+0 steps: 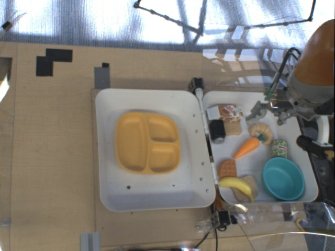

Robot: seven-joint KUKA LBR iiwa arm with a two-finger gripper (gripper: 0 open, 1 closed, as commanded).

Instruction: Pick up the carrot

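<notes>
Pale wooden bench (47, 156) under bright, streaked light.

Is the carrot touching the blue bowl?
Apart. The camera view shows a strip of white bin floor between the carrot and the blue bowl.

Robot lab, wooden bench (47, 156), 2 white bins (157, 101), cables (167, 17)

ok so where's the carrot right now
The carrot lies in the right bin, near its middle, just below the croissant, left of the small green can and above the teal bowl.
</notes>
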